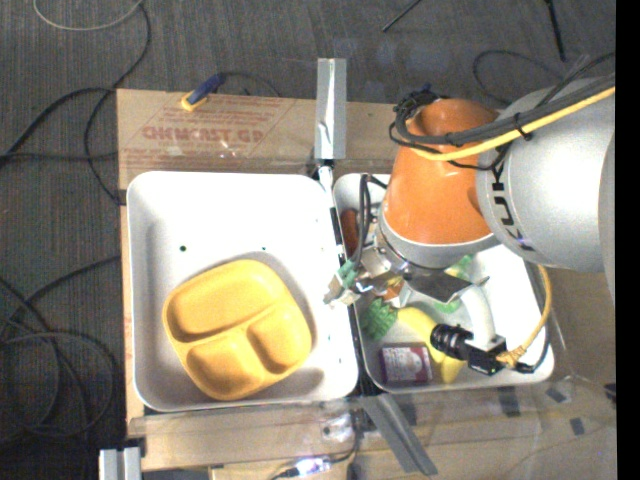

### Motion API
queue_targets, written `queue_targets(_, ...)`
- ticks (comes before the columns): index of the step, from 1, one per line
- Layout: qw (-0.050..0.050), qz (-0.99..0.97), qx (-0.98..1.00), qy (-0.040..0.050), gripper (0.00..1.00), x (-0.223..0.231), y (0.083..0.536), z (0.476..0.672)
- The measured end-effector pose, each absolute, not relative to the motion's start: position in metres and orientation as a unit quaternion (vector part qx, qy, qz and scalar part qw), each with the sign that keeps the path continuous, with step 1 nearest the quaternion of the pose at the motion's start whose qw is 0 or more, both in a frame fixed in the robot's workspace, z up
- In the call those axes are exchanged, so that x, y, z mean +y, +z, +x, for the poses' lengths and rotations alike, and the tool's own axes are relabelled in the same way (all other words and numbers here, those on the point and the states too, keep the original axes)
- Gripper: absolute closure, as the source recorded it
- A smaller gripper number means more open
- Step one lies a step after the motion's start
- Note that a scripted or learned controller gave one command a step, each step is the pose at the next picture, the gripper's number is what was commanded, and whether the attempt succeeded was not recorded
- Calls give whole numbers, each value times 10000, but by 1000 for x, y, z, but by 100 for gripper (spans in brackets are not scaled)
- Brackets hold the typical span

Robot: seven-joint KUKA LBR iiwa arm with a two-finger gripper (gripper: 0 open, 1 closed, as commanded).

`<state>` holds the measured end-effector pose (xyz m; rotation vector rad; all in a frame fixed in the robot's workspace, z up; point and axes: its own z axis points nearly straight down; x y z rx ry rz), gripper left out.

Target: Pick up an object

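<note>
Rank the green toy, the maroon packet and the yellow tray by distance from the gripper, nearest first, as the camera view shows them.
Measured from the gripper, at the inner edge of the right bin:
1. Green toy, just below and right of it.
2. Maroon packet, further down, near the right bin's front wall.
3. Yellow tray, in the left bin.

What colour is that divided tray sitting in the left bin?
Yellow: the divided tray shows plainly in the camera view, lying in the left bin.

Hidden under the arm (pixel 470 188): much of the right bin (pixel 520 373), most of a green object (pixel 381 317); claw undiscernible.
</note>
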<state>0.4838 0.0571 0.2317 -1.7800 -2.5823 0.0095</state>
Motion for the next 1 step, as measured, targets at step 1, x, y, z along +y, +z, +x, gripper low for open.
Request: queue_targets(1, 57, -5664, -8241, 59, 100, 58, 237, 484)
